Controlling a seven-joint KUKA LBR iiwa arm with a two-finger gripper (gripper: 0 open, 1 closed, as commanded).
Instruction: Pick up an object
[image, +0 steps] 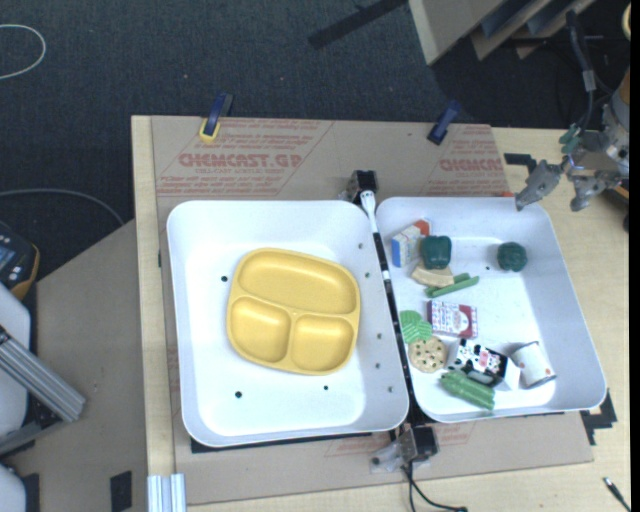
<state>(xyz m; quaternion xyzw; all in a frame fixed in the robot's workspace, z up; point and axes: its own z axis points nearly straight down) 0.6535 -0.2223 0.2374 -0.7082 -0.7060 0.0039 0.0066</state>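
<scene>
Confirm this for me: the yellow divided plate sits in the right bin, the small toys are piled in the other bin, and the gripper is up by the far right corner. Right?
Not quite. The camera view shows the yellow divided plate in the left bin, not the right one. The small toys lie in the right bin, and the gripper is by that bin's far right corner, as you said.
</scene>
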